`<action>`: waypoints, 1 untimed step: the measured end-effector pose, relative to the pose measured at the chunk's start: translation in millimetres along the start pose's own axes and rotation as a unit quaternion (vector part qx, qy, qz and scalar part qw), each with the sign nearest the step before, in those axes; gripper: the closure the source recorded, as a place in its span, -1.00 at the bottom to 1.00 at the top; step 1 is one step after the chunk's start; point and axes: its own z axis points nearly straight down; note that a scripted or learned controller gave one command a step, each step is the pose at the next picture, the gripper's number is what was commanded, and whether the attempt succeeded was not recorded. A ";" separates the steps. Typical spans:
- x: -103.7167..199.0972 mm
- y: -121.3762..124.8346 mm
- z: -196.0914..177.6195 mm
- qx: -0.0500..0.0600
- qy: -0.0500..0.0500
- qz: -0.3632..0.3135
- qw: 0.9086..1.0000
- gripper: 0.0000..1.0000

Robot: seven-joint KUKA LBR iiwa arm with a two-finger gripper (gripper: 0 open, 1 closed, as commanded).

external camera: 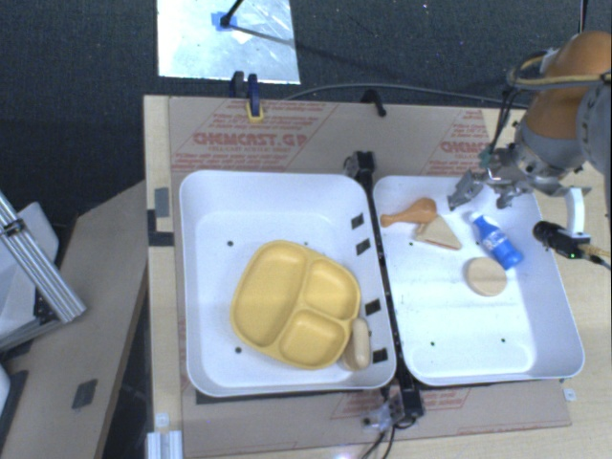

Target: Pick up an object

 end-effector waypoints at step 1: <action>-2.0 -6.3 43.8 -0.001 0.000 0.001 1.000 -1.00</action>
